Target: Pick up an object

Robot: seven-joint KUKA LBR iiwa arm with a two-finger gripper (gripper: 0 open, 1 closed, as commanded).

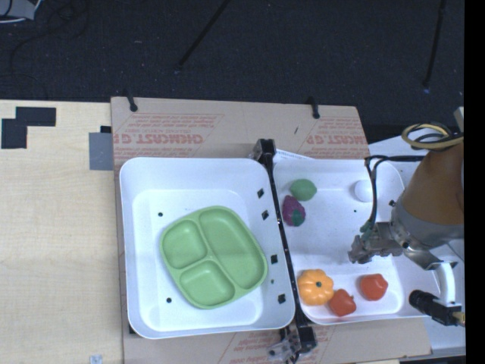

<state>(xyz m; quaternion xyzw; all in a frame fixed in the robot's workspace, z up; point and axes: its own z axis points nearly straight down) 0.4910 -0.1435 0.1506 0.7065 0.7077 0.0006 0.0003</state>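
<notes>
The right bin (333,233) holds several toy foods: a green one (303,189), a purple one (294,211), an orange pumpkin-like one (315,287), a red pepper (342,302) and a red tomato-like one (372,286). A small white object (363,190) lies near the bin's far right corner. My gripper (366,249) hangs over the right part of this bin, above and slightly left of the red tomato-like piece. Nothing shows between its fingers.
The left bin (144,203) bears a green divided plate (213,256) with three compartments. A black divider (274,233) separates the two bins. The arm's grey body with its orange band (436,196) covers the right bin's right edge. Cardboard (227,131) lies under the bins.
</notes>
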